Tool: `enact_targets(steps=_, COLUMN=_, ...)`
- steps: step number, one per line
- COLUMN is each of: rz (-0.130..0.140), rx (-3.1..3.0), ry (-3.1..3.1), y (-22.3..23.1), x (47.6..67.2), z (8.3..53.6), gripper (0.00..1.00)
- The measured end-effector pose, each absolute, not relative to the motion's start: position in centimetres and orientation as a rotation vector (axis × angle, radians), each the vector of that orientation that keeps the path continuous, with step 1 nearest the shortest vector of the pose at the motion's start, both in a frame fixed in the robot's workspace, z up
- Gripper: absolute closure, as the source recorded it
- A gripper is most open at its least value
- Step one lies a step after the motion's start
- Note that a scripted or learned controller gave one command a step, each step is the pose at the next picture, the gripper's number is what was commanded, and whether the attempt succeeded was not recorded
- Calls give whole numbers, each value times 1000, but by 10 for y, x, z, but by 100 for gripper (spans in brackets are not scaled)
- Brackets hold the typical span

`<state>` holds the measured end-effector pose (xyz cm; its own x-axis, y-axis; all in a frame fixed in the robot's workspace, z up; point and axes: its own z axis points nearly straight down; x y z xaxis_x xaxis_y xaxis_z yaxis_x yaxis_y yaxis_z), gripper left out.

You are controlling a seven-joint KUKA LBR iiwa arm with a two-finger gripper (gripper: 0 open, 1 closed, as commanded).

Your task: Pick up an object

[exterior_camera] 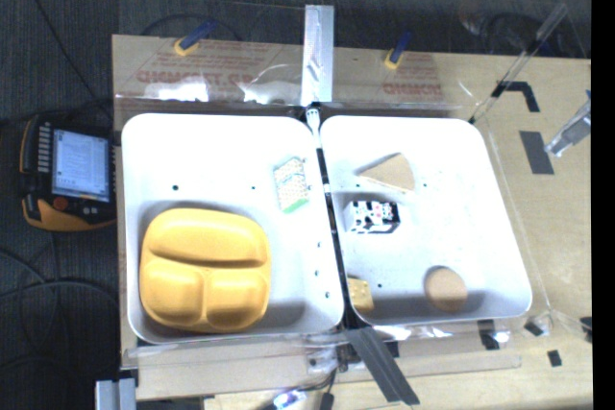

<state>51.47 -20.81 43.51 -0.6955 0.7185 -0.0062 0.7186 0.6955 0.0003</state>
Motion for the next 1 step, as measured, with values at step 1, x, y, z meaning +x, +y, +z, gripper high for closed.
enact_targets(steps=1, rz=-5, rx=1221, ry=2883, y=-208, x=516, z=445, gripper=100)
